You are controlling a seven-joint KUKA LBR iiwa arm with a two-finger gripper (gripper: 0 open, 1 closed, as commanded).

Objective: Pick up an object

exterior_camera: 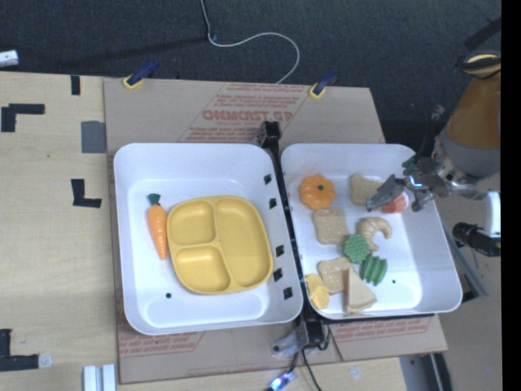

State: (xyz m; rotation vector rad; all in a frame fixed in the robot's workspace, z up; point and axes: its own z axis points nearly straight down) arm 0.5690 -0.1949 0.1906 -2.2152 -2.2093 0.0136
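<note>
The right bin (423, 296) holds several toy foods: an orange pumpkin (317, 191), a tan bread piece (362, 187), a square cracker (330, 225), a croissant (375, 228), a green broccoli (356, 247), a dark green ridged piece (374, 268) and a pale wedge (359, 292). A small red piece (396, 204) lies near the bin's right wall. My gripper (401, 195) hangs low over that red piece, its fingers spread apart on either side of it. I cannot tell whether the fingers touch it.
The left bin (130, 169) holds a yellow divided plate (220, 243) and a toy carrot (157, 226) beside it. A black divider (281, 210) runs between the bins. A tan slice (332, 274) and a yellow piece (315, 292) sit at the right bin's front.
</note>
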